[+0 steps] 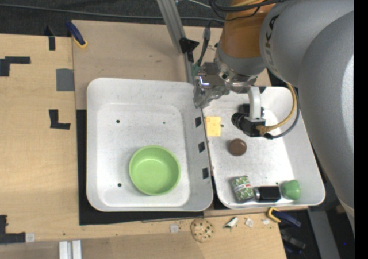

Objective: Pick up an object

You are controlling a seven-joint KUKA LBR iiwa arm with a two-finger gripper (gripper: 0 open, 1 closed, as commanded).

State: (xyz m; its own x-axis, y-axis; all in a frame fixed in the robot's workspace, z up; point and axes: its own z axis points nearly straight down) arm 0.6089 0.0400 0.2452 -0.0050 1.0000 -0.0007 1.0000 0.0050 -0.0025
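1. Grey arm (310, 39) with its orange band (250, 14) fills your upper right; much of its body is cut off by the frame edge.
2. Below the wrist you see the gripper (202, 98) at the top inner corner of the right bin (299, 154), close to the divide between the bins. Its fingers are dark and blurred against the rim, so you cannot tell whether they stand wide or narrow, and nothing is visibly held between them.
3. In the right bin, note the yellow block (213, 126) just below the gripper, the brown round object (237, 147) beneath it, and a black-and-white part (250, 119) with a cable, which seems to hang from the arm.
4. Along the bin's near wall lie a green patterned packet (242, 188), a black object (267, 194) and a green ball-like object (291, 189), close together; their exact identity is hard to make out.
5. In the left bin (109, 103) sits a green bowl (154, 170), upright.
6. On the wooden tabletop (34, 154) by the front edge you find a small cookie-like disc (200, 230) and some tiny scraps too small to name.
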